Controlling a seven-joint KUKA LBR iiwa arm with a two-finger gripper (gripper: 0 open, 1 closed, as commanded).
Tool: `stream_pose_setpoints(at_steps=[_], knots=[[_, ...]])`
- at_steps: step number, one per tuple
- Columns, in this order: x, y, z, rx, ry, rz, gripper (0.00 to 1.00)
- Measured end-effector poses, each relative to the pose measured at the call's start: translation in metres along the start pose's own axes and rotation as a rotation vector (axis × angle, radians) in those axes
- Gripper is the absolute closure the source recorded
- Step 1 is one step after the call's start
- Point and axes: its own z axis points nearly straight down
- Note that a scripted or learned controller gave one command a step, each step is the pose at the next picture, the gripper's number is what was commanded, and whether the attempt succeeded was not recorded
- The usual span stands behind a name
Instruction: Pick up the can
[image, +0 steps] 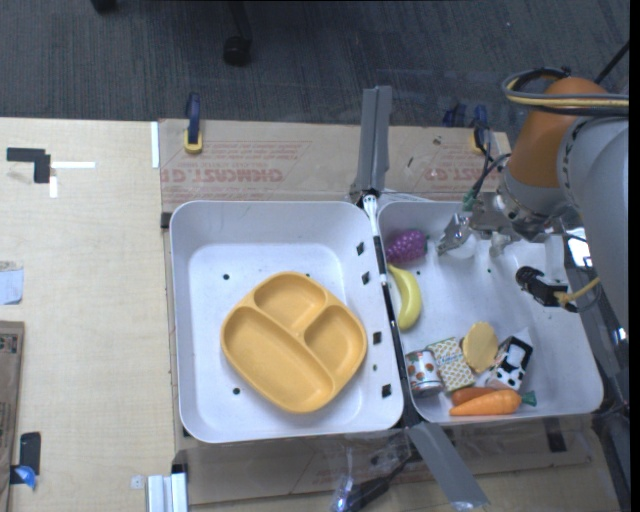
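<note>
Grey arm (600, 170) with orange band (545, 140), black cables, metal gripper (455, 238).

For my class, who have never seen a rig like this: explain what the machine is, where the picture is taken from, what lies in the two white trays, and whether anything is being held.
The picture comes from one fixed camera above a bench, looking down at a slant. The grey machine with an orange band at the right is a robot arm; its hand hangs over the far end of the right bin, and nothing is seen between its fingers. The left bin holds a yellow divided plate. The right bin holds purple grapes, a banana, a small can, a carrot and a few other small toy items. The can, which the arm is meant to pick up, lies at the near end, apart from the hand.
</note>
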Motion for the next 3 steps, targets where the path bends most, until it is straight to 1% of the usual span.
stream_pose_setpoints(at_steps=[1,2,3], knots=[[0.022,-0.065,0.001,0.003,0.002,0.114,0.00],[0.013,-0.001,0.001,0.003,0.000,0.388,0.00],[0.013,-0.001,-0.007,0.006,-0.003,0.384,1.00]])
